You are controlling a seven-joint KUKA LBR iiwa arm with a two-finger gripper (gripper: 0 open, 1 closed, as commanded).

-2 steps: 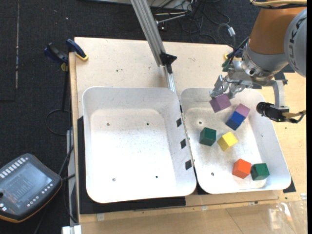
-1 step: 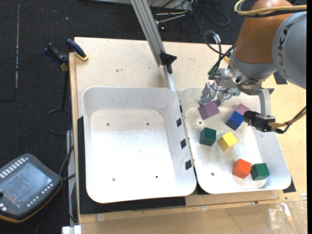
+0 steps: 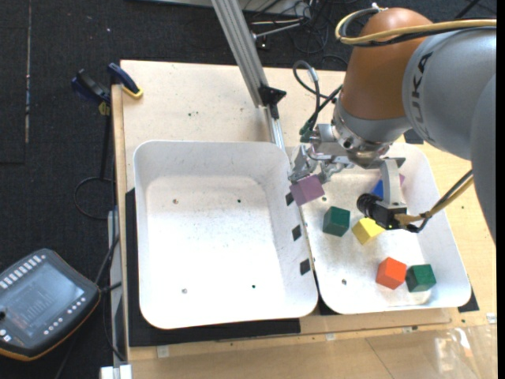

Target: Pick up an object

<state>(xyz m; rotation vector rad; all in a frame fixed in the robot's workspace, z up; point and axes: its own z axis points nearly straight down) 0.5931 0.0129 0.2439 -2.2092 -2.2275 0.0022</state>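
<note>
The fingers (image 3: 306, 172) pinch a purple block (image 3: 307, 189), raised above the right bin (image 3: 450, 247). The pick looks done; only holding remains.

Place: a robotics lab or test cell.
Arm: a grey industrial arm with an orange band (image 3: 387, 50), lettering on its casing.
Table: a pale speckled board table (image 3: 197, 93) bearing two shallow white plastic bins (image 3: 213, 227) side by side.
Controls: a grey handheld teach pendant with a screen (image 3: 39, 302) lying on the dark carpet.
Rigging: a slanted aluminium strut (image 3: 241, 38), loose black cables (image 3: 284, 10), a blue and yellow clamp (image 3: 106, 85) at the table's corner.
</note>
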